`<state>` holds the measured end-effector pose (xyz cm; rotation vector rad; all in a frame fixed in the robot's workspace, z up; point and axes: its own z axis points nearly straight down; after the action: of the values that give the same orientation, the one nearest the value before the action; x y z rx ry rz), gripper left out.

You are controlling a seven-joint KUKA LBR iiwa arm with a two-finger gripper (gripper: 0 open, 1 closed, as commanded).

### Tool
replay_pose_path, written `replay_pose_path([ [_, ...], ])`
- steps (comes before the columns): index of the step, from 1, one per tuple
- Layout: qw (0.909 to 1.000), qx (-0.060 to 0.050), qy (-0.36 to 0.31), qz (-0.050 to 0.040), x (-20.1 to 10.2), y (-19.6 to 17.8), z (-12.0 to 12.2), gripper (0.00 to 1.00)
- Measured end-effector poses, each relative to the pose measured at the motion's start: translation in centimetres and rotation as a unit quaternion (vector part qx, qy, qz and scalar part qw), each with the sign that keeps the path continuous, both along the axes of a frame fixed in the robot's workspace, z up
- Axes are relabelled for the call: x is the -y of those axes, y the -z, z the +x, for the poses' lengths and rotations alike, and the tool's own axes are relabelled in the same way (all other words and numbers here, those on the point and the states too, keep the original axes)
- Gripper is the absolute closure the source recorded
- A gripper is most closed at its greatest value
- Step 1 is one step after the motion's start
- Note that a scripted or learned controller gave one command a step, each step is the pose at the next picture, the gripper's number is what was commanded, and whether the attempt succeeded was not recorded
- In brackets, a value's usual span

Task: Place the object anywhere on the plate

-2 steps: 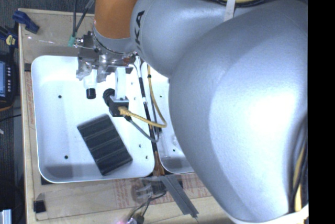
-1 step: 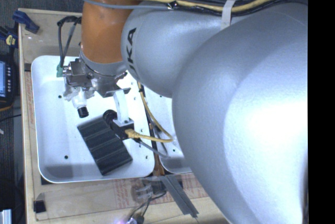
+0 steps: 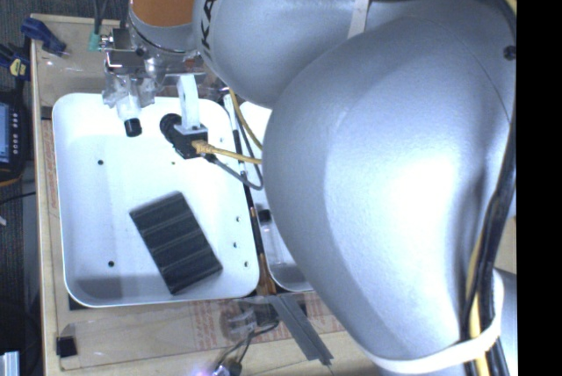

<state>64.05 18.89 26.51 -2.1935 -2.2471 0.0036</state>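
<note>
A dark, ribbed rectangular slab [image 3: 176, 242] lies flat and slanted in the near half of the left bin [image 3: 79, 190]. My gripper [image 3: 126, 106] hangs low over the bin's far left part, well apart from the slab. Just below the gripper is a small black tip or piece [image 3: 132, 127]; I cannot tell whether it belongs to the gripper or is a separate thing. Nothing visibly sits in the gripper.
The bulky grey arm [image 3: 386, 146] covers most of the right bin [image 3: 285, 278], of which only slivers of rim show. The wooden bench [image 3: 176, 326] runs along the front. Clamps and cables sit at the far left edge [image 3: 39, 36].
</note>
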Motion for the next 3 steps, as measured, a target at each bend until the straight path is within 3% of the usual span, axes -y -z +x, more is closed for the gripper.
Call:
replay_pose_path([
  [1, 0.9964, -0.003, 0.084, -0.0009, -1.5, 11.7, -0.5, 1.0],
  [2, 0.9981, 0.001, -0.062, 0.0009, 2.2, 2.2, 1.6, 1.0],
  [3, 1.0, -0.002, 0.005, -0.0008, 3.7, 5.9, -5.4, 1.0],
])
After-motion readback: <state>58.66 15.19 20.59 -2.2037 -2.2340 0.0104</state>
